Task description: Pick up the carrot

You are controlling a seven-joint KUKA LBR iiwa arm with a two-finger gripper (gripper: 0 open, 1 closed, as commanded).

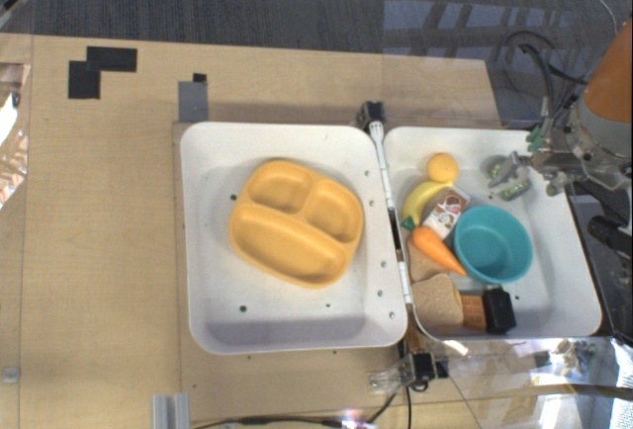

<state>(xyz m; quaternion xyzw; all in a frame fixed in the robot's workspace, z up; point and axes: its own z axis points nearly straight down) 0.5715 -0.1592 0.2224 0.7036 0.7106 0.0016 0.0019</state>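
The orange carrot lies in the right bin, tip pointing toward the front right, wedged between a slice of bread and the teal bowl. My gripper hovers over the bin's back right part, up and to the right of the carrot and well apart from it. Its two fingers are spread, with nothing between them.
Around the carrot are a banana, a small yellow fruit, a red-and-white packet, bread and a brown-and-black block. The left bin holds a yellow divided plate.
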